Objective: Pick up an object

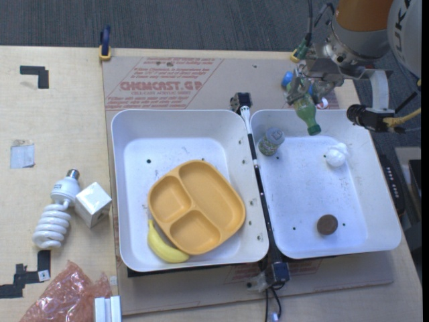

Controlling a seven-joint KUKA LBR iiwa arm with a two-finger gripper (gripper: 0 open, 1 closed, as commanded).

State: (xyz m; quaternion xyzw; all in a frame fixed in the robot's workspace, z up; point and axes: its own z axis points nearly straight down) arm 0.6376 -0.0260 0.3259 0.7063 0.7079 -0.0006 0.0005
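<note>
Near edge: red mesh bag (70,288), spiral bulb (53,217) on pale desk (47,133). Mid: left bin (127,133) with yellow divided plate (196,206) over banana (163,245); right bin (375,173). Far: end effector (307,99) pinching green bottle (308,115) aloft; grey carpet (167,9) behind.

Orange divided tray (196,208) w/ yellow banana (163,245) in white L bin (123,180); green bottle (308,115), brown disc (327,225), white ball (336,156) at white R bin (379,200).
</note>
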